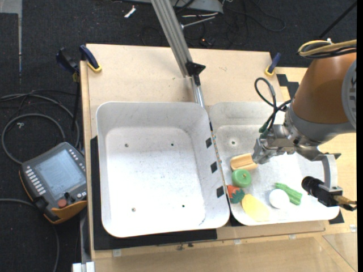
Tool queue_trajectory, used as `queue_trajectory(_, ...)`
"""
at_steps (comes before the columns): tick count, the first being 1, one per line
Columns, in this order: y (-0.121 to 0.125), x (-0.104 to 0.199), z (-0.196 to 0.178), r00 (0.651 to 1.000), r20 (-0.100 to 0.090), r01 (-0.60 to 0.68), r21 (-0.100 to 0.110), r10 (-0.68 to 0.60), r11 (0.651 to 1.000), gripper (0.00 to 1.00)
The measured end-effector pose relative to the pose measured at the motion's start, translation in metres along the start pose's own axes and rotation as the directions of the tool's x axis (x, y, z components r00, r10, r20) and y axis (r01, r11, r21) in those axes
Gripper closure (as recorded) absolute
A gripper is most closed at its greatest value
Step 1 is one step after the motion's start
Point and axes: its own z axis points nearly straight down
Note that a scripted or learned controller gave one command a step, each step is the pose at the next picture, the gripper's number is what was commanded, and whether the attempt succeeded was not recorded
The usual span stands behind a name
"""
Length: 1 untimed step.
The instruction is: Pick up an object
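Observation:
Several small objects lie in the right bin: a tan block, a green round piece, a small red and green piece, a yellow oval, a white ball and a green elongated toy. My gripper reaches down into this bin just right of the tan block, close to or touching it. The wrist body hides the fingertips.
The left bin lies beside the right one, sharing a middle rim. A metal pole slants from the top down to the bins' back edge. A teach pendant rests on the floor at left. Clamps grip the bench's back corners.

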Motion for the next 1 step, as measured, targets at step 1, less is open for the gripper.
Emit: queue_trajectory(1, -0.0009, 0.0531, -0.0053, 1.0, 0.0, -0.001, 0.001, 0.001, 1.0, 1.0)
